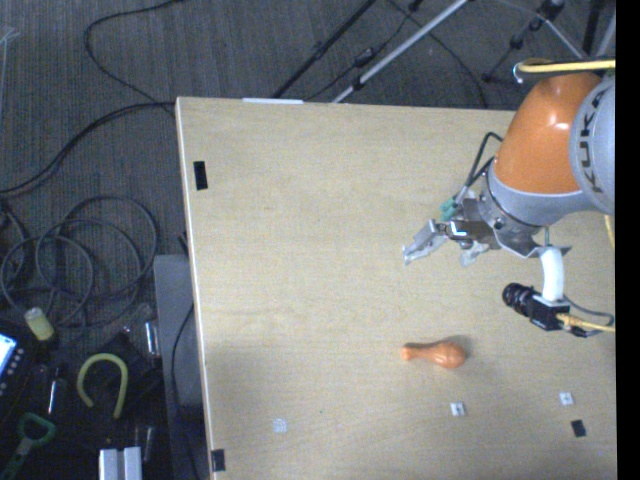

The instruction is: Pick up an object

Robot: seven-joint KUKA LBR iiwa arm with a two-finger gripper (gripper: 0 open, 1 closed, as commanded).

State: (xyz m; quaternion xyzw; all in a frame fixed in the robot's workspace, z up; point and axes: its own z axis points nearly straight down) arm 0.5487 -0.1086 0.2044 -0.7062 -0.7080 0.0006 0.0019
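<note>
A small orange pear-shaped object lay on the tan bench top, nearer the camera than the gripper and well apart from it, nothing between them. Small markers sat just in front of the object. The gripper's fingers stood spread, holding nothing. Cables lay on the floor beyond.

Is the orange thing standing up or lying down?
Lying down. The orange thing rests flat on the wooden bench, its thin end pointing left, apart from the gripper.
</note>
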